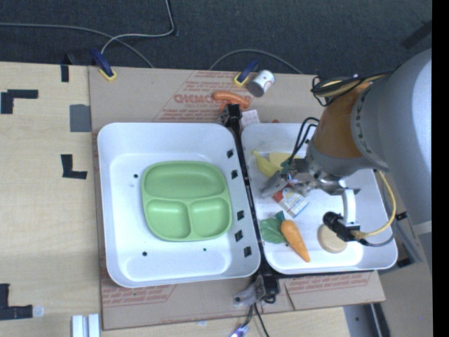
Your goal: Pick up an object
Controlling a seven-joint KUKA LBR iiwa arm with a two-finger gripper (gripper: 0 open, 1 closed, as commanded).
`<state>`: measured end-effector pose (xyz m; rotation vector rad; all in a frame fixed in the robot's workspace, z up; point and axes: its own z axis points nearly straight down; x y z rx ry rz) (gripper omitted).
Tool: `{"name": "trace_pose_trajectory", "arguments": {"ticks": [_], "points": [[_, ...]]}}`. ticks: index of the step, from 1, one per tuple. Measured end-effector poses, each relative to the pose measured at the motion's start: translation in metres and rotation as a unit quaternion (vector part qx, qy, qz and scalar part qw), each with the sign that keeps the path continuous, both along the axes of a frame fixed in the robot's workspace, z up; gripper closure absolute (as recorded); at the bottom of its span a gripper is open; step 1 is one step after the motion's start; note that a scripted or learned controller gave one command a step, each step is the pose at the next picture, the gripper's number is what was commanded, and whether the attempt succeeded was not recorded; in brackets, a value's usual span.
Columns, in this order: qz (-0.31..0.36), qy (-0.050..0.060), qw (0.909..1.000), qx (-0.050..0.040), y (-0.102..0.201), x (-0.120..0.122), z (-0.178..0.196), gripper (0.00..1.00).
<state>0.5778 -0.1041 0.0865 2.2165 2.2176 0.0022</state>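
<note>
Holding a green tray (186, 199) (three-sectioned), left bin (116, 188); right bin (375, 258), carrot (295, 239).

A pale green divided plate (187, 199) is seen in the white left bin (116, 188). An orange carrot (295, 239) with green leaves is seen in the white right bin (372, 258).

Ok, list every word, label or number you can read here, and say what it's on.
Red print on the cardboard sheet above the left bin: too blurred to read.
Red print along the cardboard's bottom edge: too small to read.
Small packet with red marking in the right bin: no legible text.
</note>
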Motion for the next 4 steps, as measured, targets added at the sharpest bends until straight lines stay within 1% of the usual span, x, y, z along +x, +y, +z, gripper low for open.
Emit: {"name": "trace_pose_trajectory", "arguments": {"ticks": [1, 2, 3, 4], "points": [[0.001, 0.001, 1.0000, 0.0008, 0.005, 0.078, -0.001, 0.00], [-0.001, 0.002, 1.0000, 0.0008, -0.013, 0.013, 0.000, 0.00], [0.000, 0.000, 1.0000, 0.0005, 0.009, -0.017, 0.000, 0.00], [0.000, 0.000, 1.0000, 0.0006, 0.003, -0.064, 0.000, 0.00]]}}
